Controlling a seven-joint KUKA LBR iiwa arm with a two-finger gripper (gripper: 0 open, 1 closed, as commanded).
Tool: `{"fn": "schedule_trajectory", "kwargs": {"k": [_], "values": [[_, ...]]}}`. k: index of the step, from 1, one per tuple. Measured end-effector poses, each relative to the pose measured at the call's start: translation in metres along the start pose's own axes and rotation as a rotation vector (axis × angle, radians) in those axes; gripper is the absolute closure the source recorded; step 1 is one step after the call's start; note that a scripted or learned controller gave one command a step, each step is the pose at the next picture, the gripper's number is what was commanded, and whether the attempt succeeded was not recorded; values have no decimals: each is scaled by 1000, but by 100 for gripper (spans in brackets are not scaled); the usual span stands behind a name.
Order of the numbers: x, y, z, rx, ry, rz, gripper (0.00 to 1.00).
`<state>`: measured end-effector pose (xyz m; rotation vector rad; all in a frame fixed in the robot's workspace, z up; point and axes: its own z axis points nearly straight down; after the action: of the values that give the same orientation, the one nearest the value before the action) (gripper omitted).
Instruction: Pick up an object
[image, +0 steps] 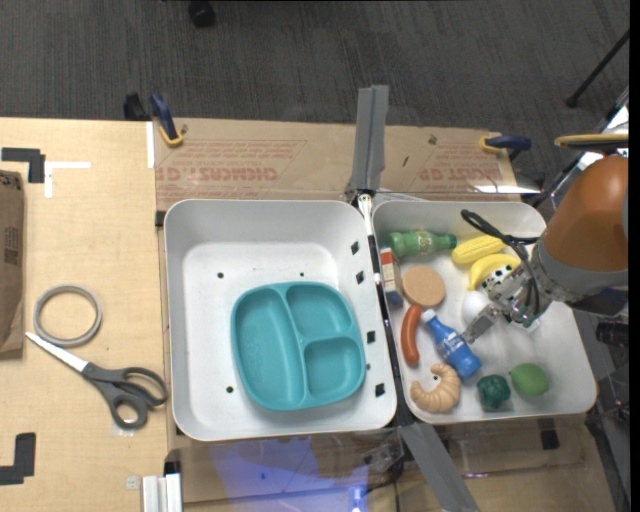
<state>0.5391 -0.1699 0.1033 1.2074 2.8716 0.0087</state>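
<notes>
Camera view: gripper (487, 322) low in the right bin (570, 400), arm reaching in from the right. Fingers (480, 325) look parted, nothing between them. Blue bottle (451, 343) just beside the fingertips, on their left. White egg (473, 301) just above them, bananas (484, 257) beyond. Green lime (529, 379) and broccoli (493, 391) below, apart. Teal tray (298, 345) sits in the left bin, well apart. Step judged: approach, no grasp yet. Next: settle over the bottle, descend, close
</notes>
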Motion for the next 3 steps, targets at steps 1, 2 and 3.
{"fn": "schedule_trajectory", "kwargs": {"k": [1, 2, 3], "values": [[64, -5, 8, 16, 21, 66, 0], [-6, 1, 11, 18, 19, 205, 0], [-89, 67, -11, 21, 32, 444, 0]]}}
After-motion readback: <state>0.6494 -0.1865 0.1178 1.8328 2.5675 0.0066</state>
